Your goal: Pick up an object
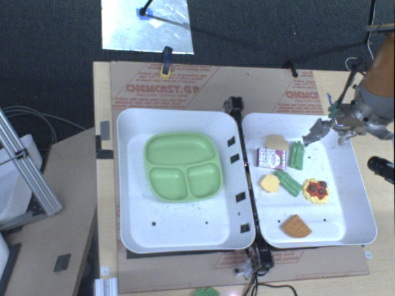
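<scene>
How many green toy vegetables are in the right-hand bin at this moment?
2. One green piece stands nearly upright beside the pink box, just under the gripper. The other green piece lies slanted between the yellow piece and the tart.

A single fixed camera hangs above the worktop (203,82) and looks down at a slant, far enough back to take in both white bins (179,119) side by side. The arm (376,94) enters at the frame's right side.
</scene>
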You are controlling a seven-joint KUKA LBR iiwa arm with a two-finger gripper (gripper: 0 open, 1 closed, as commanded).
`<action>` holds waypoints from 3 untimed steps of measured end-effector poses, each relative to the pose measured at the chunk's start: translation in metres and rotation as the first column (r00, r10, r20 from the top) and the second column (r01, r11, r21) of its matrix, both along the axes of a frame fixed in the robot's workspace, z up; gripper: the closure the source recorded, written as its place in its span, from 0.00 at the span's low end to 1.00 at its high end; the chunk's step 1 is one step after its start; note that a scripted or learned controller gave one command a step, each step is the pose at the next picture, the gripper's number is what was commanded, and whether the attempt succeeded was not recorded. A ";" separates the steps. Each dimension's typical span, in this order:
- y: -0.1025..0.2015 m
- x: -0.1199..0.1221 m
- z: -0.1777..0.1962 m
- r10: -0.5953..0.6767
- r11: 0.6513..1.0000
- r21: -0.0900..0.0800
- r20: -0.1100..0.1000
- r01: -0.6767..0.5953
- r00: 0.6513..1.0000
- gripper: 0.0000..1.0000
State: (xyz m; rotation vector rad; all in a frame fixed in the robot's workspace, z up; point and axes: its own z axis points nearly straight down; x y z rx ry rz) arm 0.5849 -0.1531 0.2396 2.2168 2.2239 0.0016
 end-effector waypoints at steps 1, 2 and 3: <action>0.046 -0.036 -0.125 0.002 1.000 0.005 -0.011 -0.002 1.000 0.00; 0.045 -0.038 -0.153 -0.003 1.000 0.002 0.002 0.003 1.000 0.00; -0.007 -0.030 -0.151 -0.002 1.000 0.001 0.009 0.002 1.000 0.00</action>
